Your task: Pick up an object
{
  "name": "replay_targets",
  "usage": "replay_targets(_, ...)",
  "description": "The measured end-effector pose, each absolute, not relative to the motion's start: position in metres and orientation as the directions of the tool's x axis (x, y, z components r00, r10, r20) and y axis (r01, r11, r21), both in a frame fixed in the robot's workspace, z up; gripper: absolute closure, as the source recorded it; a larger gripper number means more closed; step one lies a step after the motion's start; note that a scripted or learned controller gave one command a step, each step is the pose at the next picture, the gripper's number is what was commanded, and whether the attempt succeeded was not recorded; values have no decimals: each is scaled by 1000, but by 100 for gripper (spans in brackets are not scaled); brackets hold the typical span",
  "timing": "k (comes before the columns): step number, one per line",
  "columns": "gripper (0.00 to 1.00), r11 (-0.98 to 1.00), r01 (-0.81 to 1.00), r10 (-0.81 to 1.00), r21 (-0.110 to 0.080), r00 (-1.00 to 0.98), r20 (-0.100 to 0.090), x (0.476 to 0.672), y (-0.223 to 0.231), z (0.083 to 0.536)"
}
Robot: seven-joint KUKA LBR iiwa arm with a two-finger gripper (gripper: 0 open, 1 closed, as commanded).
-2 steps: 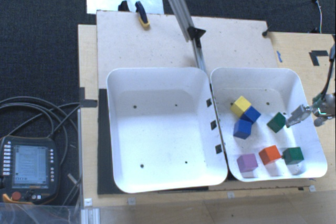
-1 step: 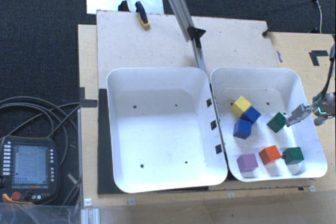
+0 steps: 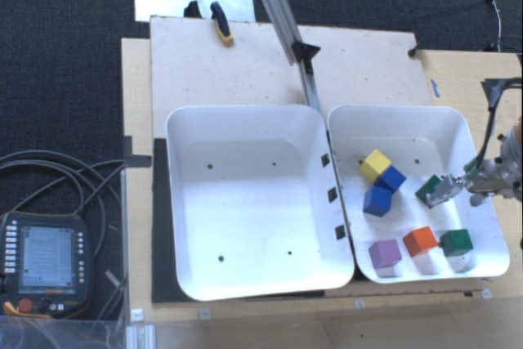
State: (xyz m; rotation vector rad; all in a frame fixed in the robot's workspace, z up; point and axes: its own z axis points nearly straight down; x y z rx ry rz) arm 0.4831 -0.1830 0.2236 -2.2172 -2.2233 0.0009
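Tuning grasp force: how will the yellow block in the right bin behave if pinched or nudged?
The yellow block looks rigid with flat faces, so it should slide, not roll. It leans on a blue block, so a nudge would probably shift both. Small, so likely light.

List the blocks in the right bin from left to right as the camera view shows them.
Yellow block → purple block → orange block → green block by the gripper → green block near the bin's front corner. The two blue blocks overlap the yellow and purple in this order, so I leave them out.
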Motion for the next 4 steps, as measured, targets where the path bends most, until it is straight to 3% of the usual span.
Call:
replay_targets(2,0,2,1000,1000,-3,-2,2,484,-180,109)
replay_targets(3,100,5,1000,1000,3,-5,-1,486,-181,122)
replay_targets(4,100,5,1000,1000,6,-5,-2,489,-181,166)
